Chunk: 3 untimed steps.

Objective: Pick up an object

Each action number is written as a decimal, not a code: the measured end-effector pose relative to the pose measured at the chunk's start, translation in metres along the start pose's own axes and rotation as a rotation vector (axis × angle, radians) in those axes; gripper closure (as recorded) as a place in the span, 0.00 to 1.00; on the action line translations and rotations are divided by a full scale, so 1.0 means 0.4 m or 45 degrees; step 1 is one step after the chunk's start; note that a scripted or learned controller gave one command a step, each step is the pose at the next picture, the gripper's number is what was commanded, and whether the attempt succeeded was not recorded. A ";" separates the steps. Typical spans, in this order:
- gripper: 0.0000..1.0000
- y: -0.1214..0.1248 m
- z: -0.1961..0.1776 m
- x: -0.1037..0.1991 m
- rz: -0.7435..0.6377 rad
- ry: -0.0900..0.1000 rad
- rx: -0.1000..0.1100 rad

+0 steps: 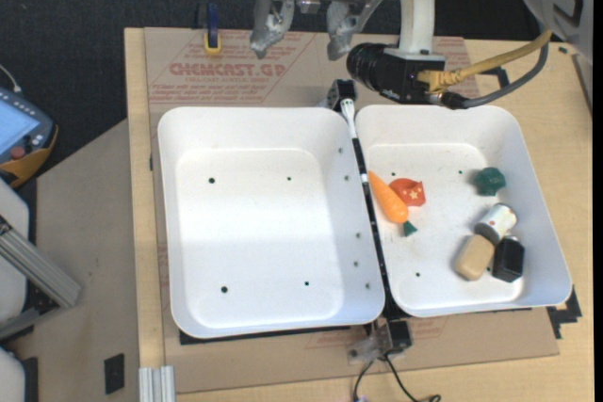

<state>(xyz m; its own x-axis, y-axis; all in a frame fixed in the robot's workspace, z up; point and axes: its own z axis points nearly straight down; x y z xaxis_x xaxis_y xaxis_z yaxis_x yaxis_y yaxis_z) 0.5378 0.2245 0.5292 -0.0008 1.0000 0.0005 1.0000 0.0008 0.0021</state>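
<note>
Camera view, bench: you have two shallow white bins side by side on a cardboard sheet (pixel 236 61) printed with red lettering.
Left bin (pixel 188 132): you find only its white floor with a few small dark holes.
Right bin (pixel 537 193): you find all the loose items here.
Toy carrot (pixel 386 197): orange, lying slantwise close to the wall shared by the two bins, green tip toward the near edge.
Red piece (pixel 408 191): a small tomato-like slice, touching the carrot on its right side.
Teal piece (pixel 489 180): small, dark green-blue, well apart from the carrot, near the bin's right wall.
White cylinder (pixel 496 220): short, red-marked at one end, just above the tan block.
Tan block (pixel 474 258): rounded, touching the black piece beside it.
Black piece (pixel 508 260): small, dark, at the near right corner.
Gripper (pixel 301 31): high over the cardboard beyond the far rim of the left bin; its two fingers hang apart with nothing between them.
Step in hand: by your reckoning, approach; no object is chosen or touched yet.
Next move: you need to carry the claw toward the right bin, centre it over one item, and descend with fingers spread.
Likeliest target: the teal piece stands alone; the carrot and the red piece crowd each other.
</note>
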 end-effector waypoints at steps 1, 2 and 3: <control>0.00 0.000 0.000 0.000 0.000 0.000 0.000; 0.00 0.000 0.000 0.000 0.000 0.000 0.000; 0.00 0.000 0.000 0.000 0.000 0.000 0.000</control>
